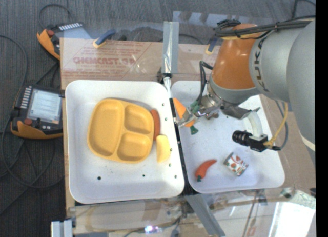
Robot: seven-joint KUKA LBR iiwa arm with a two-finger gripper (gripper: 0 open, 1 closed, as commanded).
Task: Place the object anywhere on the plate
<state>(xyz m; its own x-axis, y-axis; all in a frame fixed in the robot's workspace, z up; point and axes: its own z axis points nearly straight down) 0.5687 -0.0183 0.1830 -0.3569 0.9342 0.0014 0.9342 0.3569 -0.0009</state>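
Carrot (180, 110) lies at the right bin's left wall, perhaps clamped in my tool (193, 114); I cannot tell. Plate (123, 130) waits left, beyond the divider.

red pepper (205, 169), small can (236, 163), pendant (38, 111)

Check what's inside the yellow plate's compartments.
All three compartments of the yellow plate look bare. A sausage and a pale yellow piece lie against its right rim, outside it, on the left bin. Nothing covers the plate.
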